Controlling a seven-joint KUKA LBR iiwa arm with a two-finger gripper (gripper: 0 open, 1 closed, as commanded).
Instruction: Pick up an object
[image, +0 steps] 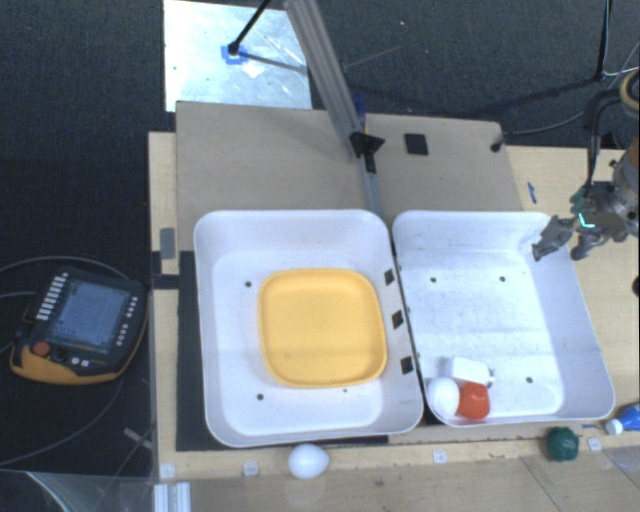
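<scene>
The pincer, fingers spread apart and holding nothing, hung over the right bin's far right corner, well apart from the red ball tucked against the near-left wall beside a white egg.

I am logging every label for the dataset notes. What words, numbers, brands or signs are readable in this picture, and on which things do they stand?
No text can be read anywhere.
Orange-and-grey handheld control pendant left of the bench: its screen and keys are too small and blurred to read.
Yellow square plastic plate in the left shallow white bin: no marking visible.
Small black squares on the brown board: no visible writing.
</scene>
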